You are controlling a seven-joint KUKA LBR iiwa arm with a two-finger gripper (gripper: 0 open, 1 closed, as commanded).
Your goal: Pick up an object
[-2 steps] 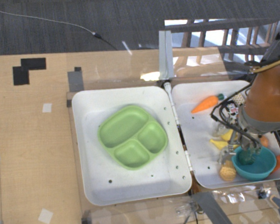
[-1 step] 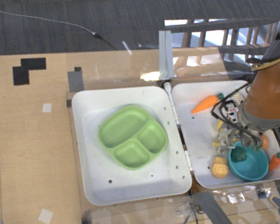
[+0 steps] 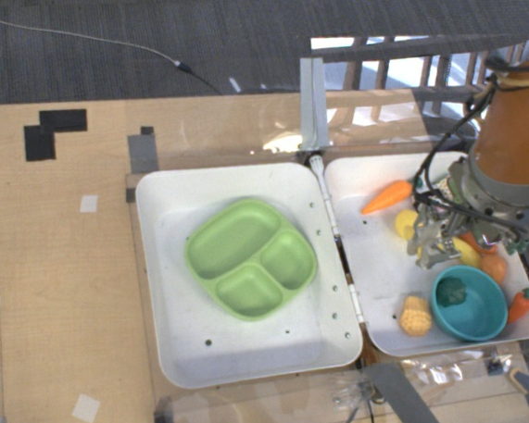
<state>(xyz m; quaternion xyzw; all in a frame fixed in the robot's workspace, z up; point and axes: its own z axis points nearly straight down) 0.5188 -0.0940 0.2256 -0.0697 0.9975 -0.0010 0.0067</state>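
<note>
Toys fill the right bin (image 3: 373, 270), a shallow white tray with rounded corners and a smooth, slightly glossy floor. From my seat I can pick out a tapered orange carrot (image 3: 386, 196) lying near the bin's upper left part, its pointed end toward the divider. Just right of it sits a small round yellow piece (image 3: 405, 224), smooth like plastic fruit. Near the bottom edge lies a stubby, bumpy ear of corn (image 3: 415, 315), pale yellow, touching the side of a teal bowl (image 3: 469, 303). That bowl is round and deep, with something dark green inside it that I cannot identify. Another small orange carrot (image 3: 520, 303) pokes out beside the bowl's right rim.

My gripper (image 3: 435, 245) is down in this bin, a cluster of grey metal parts and black cables under the broad orange band of the arm (image 3: 515, 131). It hangs over a yellow piece (image 3: 467, 251) and an orange round piece (image 3: 493, 266) just above the bowl. I cannot tell how wide the gripper stands or whether it has anything.

The left bin (image 3: 179, 335) carries a matte light-green plate (image 3: 250, 256) with three compartments, set at a tilt.
</note>
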